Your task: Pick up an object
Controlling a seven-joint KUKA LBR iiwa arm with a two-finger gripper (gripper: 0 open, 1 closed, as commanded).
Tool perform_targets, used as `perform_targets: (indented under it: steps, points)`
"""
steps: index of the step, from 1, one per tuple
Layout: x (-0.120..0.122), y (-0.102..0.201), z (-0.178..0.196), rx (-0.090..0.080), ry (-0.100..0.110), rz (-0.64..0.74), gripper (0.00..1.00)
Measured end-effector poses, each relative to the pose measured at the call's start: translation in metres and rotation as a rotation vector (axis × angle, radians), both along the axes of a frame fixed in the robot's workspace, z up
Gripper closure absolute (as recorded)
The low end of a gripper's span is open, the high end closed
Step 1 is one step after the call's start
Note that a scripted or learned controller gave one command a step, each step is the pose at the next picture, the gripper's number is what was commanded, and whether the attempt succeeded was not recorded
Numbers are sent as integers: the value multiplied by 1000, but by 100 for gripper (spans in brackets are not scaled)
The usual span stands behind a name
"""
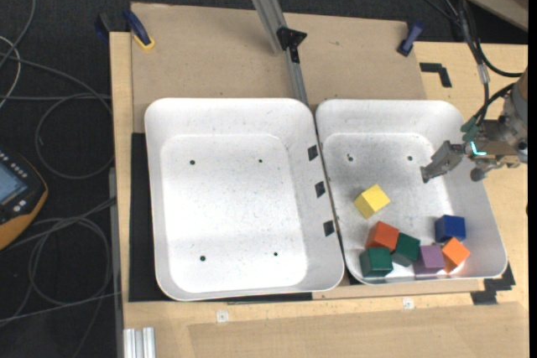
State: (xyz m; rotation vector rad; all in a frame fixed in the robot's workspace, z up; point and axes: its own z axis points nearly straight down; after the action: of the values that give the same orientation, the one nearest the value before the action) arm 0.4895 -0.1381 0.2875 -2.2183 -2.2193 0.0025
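plain unlabelled blocks [409, 249], open claw [457, 166] above

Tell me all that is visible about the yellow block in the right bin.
The yellow block is a small cube of plain, matte yellow, turned so one corner points toward the camera. It lies alone on the floor of the right bin, near the middle, apart from the cluster of coloured blocks below it. Nothing touches it.
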Motion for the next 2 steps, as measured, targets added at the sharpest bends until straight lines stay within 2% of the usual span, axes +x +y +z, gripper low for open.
perform_targets:
  steps: [1, 2]
  points:
    - [1, 0, 2, -1, -4, 0, 0]
    - [-4, -5, -43, 0, 1, -1, 0]
